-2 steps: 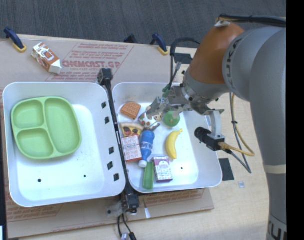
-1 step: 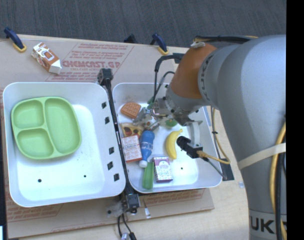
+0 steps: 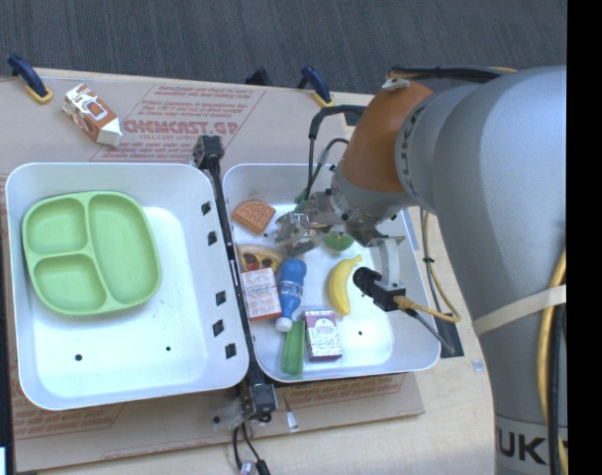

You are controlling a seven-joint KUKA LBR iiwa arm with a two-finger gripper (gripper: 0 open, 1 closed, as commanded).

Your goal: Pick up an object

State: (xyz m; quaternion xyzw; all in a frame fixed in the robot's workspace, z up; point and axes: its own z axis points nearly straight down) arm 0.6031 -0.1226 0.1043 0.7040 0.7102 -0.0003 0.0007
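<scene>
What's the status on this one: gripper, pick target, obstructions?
Gripper down in the right bin, near the orange cracker; finger state unclear. Nothing visibly held. Banana, blue bottle and small boxes crowd close by.

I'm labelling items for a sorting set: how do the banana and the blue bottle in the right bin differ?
The banana is yellow and curved; the blue bottle is straight, with a white cap end. The banana lies clear of its neighbours, while the bottle touches the red-and-white packet beside it. Both lie flat, lengthwise, in the right bin.
</scene>
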